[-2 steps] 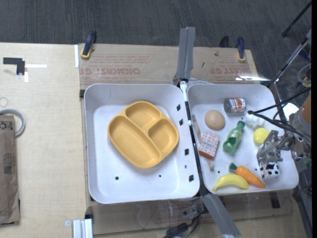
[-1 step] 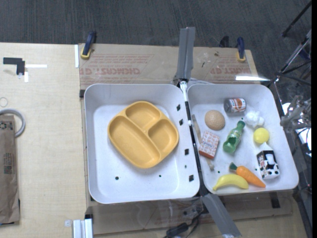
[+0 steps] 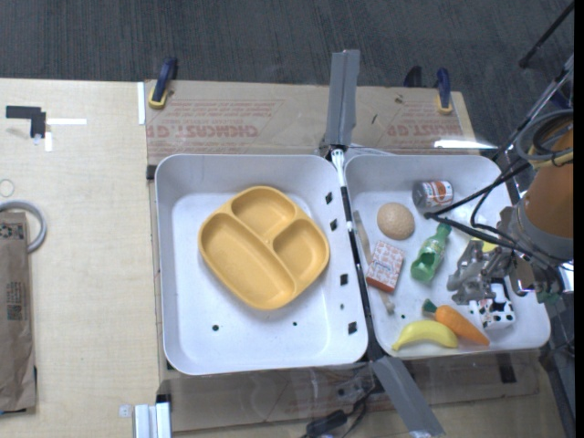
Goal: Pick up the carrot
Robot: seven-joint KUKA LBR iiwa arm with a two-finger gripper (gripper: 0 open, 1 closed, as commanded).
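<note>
Carrot, a short orange tapered plastic piece, is seen lying flat in the lower right of the frame, on the floor of the right-hand shallow white bin, near that bin's lower rim. Its blunt end is touching or nearly touching the yellow plastic banana at its left, so little room is left on that side. The two-finger metal gripper is positioned just above the carrot in the frame, reaching in from the right edge. Whether the jaws are open or closed cannot be told; nothing is seen between them, so the carrot is judged not yet grasped. A green plastic bottle, a small red and white carton, a beige egg-shaped object and a small tin can are spread further up the same bin, apart from the carrot. A yellow three-compartment plate is centred in the left bin.
</note>
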